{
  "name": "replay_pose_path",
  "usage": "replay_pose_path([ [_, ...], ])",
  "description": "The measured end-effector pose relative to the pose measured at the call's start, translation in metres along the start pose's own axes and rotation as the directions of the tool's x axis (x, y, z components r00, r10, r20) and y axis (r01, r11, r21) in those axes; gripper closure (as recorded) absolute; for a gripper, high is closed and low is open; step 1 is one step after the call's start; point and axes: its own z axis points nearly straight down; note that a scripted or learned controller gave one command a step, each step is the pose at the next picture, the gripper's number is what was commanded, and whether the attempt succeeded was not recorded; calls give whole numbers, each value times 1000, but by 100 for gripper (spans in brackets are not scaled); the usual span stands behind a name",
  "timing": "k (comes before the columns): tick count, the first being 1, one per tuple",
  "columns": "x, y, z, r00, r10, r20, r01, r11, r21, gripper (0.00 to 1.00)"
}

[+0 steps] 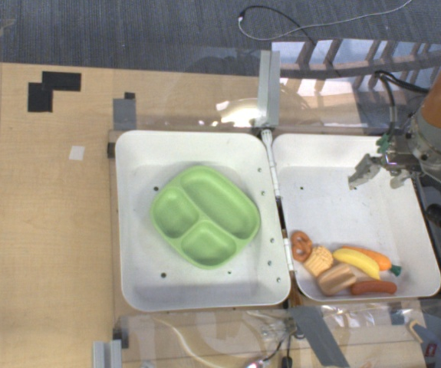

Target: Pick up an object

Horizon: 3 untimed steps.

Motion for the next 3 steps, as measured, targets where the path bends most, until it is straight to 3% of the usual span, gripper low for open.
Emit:
replay_pose_path([
  [1,86,4,41,942,336,0,-336,942,3,0],
  [2,8,25,103,901,434,1,-434,901,2,0],
  [3,-59,57,92,903,430,0,-430,903,-2,0],
])
